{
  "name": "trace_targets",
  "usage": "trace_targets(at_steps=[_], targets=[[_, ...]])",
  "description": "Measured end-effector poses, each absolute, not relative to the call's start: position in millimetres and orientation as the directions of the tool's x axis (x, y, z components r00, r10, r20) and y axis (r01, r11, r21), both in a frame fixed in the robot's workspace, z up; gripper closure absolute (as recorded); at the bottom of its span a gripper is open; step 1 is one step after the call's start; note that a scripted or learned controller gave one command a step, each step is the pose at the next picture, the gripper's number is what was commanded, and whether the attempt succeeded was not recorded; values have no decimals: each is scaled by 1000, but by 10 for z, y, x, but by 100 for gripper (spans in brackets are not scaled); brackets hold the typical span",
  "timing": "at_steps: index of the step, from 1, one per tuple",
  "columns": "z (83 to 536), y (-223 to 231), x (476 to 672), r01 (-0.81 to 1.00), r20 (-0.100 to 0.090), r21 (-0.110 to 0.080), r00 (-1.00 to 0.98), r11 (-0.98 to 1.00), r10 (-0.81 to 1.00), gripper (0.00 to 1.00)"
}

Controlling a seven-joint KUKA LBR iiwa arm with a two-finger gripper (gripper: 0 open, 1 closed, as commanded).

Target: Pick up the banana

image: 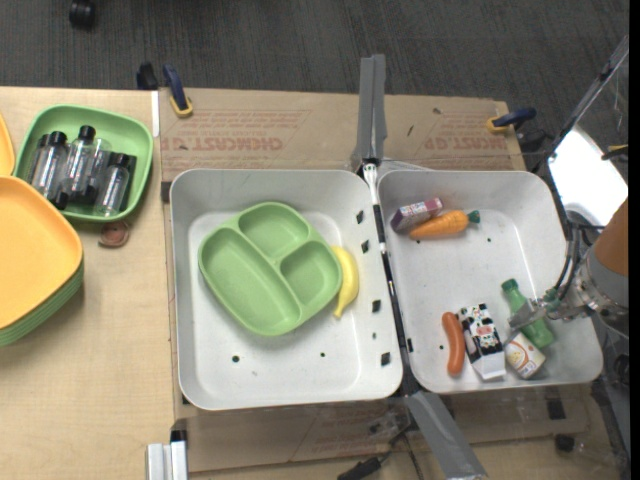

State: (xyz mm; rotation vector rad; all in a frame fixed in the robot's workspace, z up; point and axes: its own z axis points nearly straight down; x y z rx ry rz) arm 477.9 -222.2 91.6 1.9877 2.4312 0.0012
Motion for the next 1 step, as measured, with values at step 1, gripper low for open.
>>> trace_targets(at_steps=[1], targets=[[917, -2222, 4781, 977, -1, 2, -211, 211, 977, 100]])
